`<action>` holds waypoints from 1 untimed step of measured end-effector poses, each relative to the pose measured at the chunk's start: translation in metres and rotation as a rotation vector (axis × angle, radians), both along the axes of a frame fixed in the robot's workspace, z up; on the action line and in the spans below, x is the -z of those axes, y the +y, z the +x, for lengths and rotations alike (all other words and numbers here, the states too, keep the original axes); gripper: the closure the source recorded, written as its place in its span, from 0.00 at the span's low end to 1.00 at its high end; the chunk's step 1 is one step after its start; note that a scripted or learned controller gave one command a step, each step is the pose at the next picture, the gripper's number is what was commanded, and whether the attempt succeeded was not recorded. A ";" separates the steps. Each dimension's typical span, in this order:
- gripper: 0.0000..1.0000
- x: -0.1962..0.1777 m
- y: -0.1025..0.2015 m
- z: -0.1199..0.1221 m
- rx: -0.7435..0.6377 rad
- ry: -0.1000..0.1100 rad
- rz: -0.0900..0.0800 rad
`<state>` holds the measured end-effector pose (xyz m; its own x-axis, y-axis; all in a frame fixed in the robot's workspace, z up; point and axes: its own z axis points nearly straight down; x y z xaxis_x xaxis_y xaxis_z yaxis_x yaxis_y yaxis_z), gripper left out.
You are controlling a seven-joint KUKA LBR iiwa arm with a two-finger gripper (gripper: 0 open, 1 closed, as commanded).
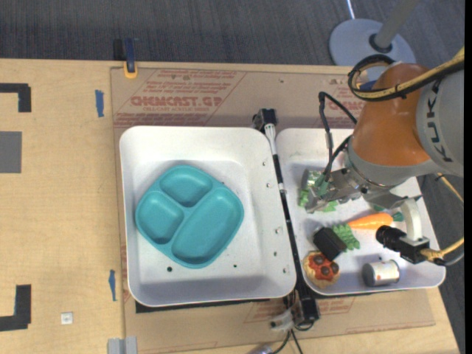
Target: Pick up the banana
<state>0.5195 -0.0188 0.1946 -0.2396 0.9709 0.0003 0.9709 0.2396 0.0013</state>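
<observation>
Red "CHEMCAST GP" on the brown board (177,98) — "KU" on the arm (442,135).

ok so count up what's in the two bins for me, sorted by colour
Teal: 1, the divided plate in the left bin
Green: 2, a leafy piece and a small green piece
Orange: 1, the carrot
Black: 1, a block
Red and yellow: 1, a round item
Silver: 1, a can
Total: 7

Two bins sit side by side on the bench (66,198). A tray (189,214) lies in the left bin (140,153). In the right bin (295,150), a carrot (370,220) lies behind a can (380,273), and a pizza slice (322,267) lies left of the can.
</observation>
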 end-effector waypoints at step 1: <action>0.00 0.000 0.000 0.000 0.000 0.000 0.000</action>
